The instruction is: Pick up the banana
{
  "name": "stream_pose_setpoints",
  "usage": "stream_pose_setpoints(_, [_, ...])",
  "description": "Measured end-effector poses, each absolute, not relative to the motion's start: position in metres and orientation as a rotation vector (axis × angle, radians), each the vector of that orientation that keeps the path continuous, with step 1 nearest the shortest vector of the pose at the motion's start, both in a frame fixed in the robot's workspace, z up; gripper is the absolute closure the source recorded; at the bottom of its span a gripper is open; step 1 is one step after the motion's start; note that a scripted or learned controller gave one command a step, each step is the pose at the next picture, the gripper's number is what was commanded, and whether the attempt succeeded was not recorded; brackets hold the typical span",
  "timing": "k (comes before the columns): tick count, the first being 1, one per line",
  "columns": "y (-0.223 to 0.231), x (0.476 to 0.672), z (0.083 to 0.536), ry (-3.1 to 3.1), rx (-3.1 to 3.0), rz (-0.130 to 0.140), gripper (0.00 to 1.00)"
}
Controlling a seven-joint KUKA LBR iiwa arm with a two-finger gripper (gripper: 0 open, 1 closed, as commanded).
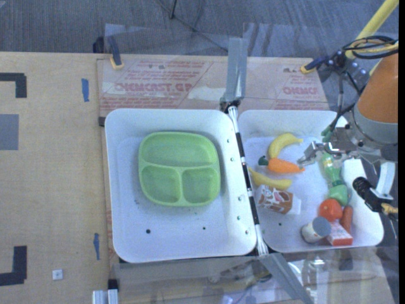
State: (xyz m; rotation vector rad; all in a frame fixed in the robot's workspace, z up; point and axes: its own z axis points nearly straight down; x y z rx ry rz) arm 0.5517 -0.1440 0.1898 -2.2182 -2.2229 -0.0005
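- The arm (380,100) enters at about three o'clock, at the frame's right edge, with its orange band uppermost in view and the grey wrist section just below it.
- From the wrist, the metal gripper (310,152) reaches toward nine o'clock, its tip pointing left and slightly down.
- Black and yellow cables loop above the wrist at about one o'clock.
- The fingers are too small and too cluttered to read.

A pale wooden bench (44,189) marked with black tape sits on grey-blue carpet (76,5) crossed by cables.
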Motion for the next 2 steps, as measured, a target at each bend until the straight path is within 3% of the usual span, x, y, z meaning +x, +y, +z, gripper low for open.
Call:
stream_pose_setpoints(1, [-0.114, 0.530, 0.208, -2.216, -2.224, 0.000, 0.00])
stream_pose_setpoints(2, [-0.117, 0.502, 0.357, -2.315, -2.127, 0.000, 0.00])
